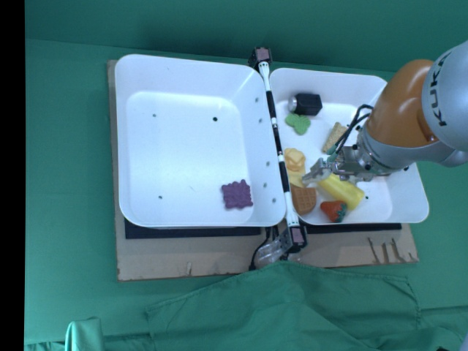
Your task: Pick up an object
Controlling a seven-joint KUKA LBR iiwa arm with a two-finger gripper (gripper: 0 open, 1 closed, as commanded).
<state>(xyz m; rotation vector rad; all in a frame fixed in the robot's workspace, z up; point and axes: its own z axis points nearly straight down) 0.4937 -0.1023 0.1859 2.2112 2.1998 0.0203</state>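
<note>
**Arm low over the right bin's toy food**

The gripper (319,172) sits in the right bin (409,203), its fingers spread and pinching nothing, just above a yellow piece (342,190). Nearer lie a strawberry (334,210) and a cone (303,198). An orange-yellow piece (295,159) rests left of the gripper. Farther back are a green piece (298,123), a black block (307,104) and a tan piece (335,137). A purple piece (237,194) lies alone in the left bin (146,79), at its near right.
</note>
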